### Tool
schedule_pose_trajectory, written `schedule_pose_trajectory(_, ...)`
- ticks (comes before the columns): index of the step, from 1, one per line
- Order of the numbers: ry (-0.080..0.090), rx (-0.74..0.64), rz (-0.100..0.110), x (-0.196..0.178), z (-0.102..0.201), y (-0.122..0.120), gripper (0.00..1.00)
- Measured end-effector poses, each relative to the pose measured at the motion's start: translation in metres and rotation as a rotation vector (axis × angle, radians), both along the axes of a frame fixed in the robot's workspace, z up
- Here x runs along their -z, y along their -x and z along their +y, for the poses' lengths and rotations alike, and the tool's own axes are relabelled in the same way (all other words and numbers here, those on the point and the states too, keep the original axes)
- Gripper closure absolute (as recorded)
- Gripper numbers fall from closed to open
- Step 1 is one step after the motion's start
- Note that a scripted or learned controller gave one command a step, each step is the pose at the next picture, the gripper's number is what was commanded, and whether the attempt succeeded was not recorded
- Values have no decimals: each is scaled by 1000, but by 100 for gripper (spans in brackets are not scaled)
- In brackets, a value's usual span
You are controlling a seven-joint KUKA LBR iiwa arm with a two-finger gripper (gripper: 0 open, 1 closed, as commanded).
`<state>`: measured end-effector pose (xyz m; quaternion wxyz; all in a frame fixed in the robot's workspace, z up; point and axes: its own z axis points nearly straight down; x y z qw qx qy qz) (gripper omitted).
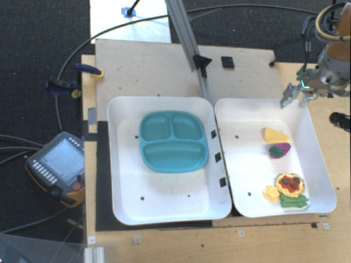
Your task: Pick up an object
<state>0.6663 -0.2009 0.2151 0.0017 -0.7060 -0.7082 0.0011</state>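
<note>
From where I stand, no text, label, brand or number can be read. The handheld control unit, beside the left edge of the bench, has a lit screen, but its content is too blurred.

Bench: pale wood top, partly overlaid by a light board, lying below and left of the pincer. Floor: dark carpet, far left of the pincer, crossed by black cables. Handheld control pendant: grey with orange trim, on the floor well to the lower left. Metal pole: slanted, upper left. Blue clamps: at the bench's left edge.
</note>
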Motion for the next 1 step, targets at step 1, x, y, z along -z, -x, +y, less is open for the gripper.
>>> schedule_pose_trajectory(1, 1, -1, -6, -4, 0, -2, 0)
